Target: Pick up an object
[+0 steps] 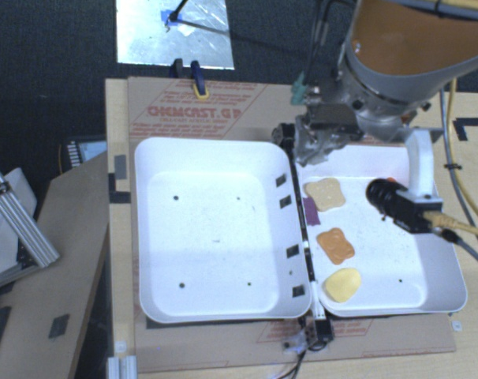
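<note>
The right bin [428, 287] holds a tan flat piece [326, 193], an orange flat piece [335, 245] and a yellow rounded piece [341, 284], lined up along its left side. A small purple item [310, 209] lies against the bin's left wall. My gripper [308, 150] hangs over the bin's far left corner, just above and behind the tan piece. Nothing shows in its grasp. A bit of red-orange [390, 181] peeks out behind a black part mounted on the arm.
The left bin [152, 212] stands beside the right one, parted by a ridge with black clips [296, 212]. Both rest on a cardboard sheet [192, 110]. The black arm attachment [398, 204] and cables [460, 229] overhang the right bin's middle.
</note>
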Available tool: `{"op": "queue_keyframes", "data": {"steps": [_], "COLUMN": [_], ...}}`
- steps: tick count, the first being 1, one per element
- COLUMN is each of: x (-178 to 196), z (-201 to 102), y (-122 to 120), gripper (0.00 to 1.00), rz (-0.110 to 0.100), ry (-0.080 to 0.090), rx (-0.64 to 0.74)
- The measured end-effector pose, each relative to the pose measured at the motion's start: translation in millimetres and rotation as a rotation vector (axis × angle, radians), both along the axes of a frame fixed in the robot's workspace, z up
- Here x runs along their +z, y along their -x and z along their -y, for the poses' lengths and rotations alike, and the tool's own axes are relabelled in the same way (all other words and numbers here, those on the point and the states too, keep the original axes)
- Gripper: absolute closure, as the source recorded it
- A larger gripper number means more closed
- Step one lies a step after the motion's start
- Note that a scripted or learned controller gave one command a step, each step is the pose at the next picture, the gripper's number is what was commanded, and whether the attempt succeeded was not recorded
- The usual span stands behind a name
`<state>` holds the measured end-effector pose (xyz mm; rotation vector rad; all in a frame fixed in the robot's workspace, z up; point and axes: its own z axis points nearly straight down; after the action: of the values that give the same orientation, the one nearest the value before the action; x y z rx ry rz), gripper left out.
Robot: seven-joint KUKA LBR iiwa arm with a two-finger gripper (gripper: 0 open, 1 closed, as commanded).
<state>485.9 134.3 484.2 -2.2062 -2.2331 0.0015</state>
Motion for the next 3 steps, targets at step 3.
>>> {"op": "queue_keyframes", "data": {"steps": [3], "x": [31], "z": [-32], "y": [-18], "gripper": [1.0], "rz": [0.0], "ry": [0.002], "rx": [-0.015]}}
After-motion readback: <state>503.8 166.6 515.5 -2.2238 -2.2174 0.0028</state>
